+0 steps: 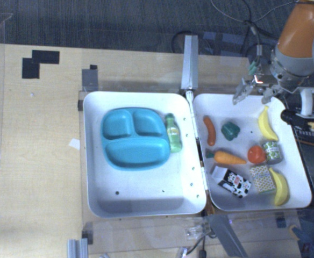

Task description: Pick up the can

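Near edge of the right white bin (302, 198): curved yellow banana (280, 186) along the near-right wall, a speckled beige square packet (261, 178) just left of it, then a black-and-white patterned card box (234, 183), tilted.

Next row back: small can with a green label and silver top (272, 151), right of centre in the right bin. It looks upright or slightly tilted, silver end facing up, long axis roughly vertical; hard to tell more at this size. Red round tomato-like ball (256, 154) touches or nearly touches its left side. Orange carrot (229, 158) lies left of that, tip pointing right toward the ball. Packet and near banana sit just in front of the can; a second yellow banana (267, 123) lies just behind it, along the right wall. So the can is boxed in on left, front and back; right side has a narrow strip to the wall.

Further back: dark green pepper-shaped block (230, 130), red sausage (209, 130) near the left wall. Open floor at the far-left of this bin.

Left white bin (92, 198): blue sectioned plastic plate (135, 137), clear green bottle (173, 134) lying against its right rim.

Two-finger gripper (254, 94) hovers over the far rim of the right bin, jaws apart, nothing between them, well apart from the can. Wooden tabletop (33, 144) all round.
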Robot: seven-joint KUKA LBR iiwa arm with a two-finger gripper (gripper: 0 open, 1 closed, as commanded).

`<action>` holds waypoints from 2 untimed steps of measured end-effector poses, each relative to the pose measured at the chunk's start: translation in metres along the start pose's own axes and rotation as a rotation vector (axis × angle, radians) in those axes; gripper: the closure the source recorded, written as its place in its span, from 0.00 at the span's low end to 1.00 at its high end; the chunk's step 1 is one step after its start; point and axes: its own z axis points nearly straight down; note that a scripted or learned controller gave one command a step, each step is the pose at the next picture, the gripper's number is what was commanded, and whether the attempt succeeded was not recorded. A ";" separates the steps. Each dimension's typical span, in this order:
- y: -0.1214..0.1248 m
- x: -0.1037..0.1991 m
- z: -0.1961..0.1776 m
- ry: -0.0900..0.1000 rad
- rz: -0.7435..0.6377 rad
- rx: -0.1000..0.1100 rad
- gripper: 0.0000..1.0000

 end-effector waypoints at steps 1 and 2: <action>-0.051 -0.069 0.073 -0.002 0.142 0.001 0.00; -0.149 -0.080 0.093 -0.001 0.084 0.001 0.00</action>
